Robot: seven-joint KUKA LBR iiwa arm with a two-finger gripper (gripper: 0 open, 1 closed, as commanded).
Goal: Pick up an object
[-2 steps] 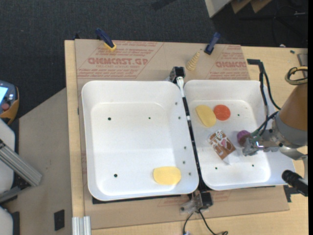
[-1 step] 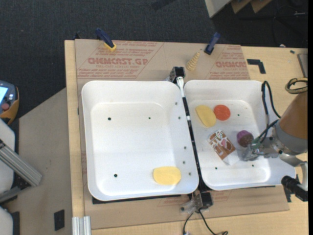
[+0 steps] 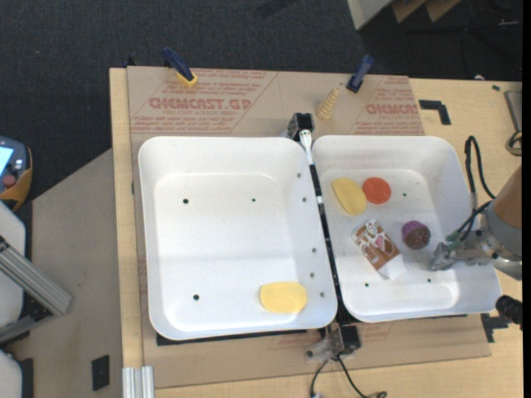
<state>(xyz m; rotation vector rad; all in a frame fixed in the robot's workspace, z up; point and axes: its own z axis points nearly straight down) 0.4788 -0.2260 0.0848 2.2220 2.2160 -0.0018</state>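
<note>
Objects sit in both white bins on the tabletop (image 3: 249, 89). Right bin (image 3: 440, 293): yellow oval piece (image 3: 349, 196) at far-left part, touching an orange-red round piece (image 3: 377, 190) just to its right; a small printed packet (image 3: 376, 245), brown/red/white, tilted, lies near the bin's middle; a dark purple ball (image 3: 416, 234) is just right of the packet, apart from it. Left bin (image 3: 166, 164): one flat yellow oval (image 3: 283, 297) at the near-right corner area, well apart from everything else. Tool (image 3: 440, 257) comes in from the right edge w/ the grey arm (image 3: 508, 230), low over the right bin's near-right part, tip near the purple ball, on its near-right side, not touching it as far as can be seen; nothing visible between its tips, and can't tell if it's spread or pressed together, too small and blurred. Two blue clamps (image 3: 179, 65) at the far edge of the cardboard-covered tabletop, a cream ridged object (image 3: 328, 103) between bins and far edge.
</note>
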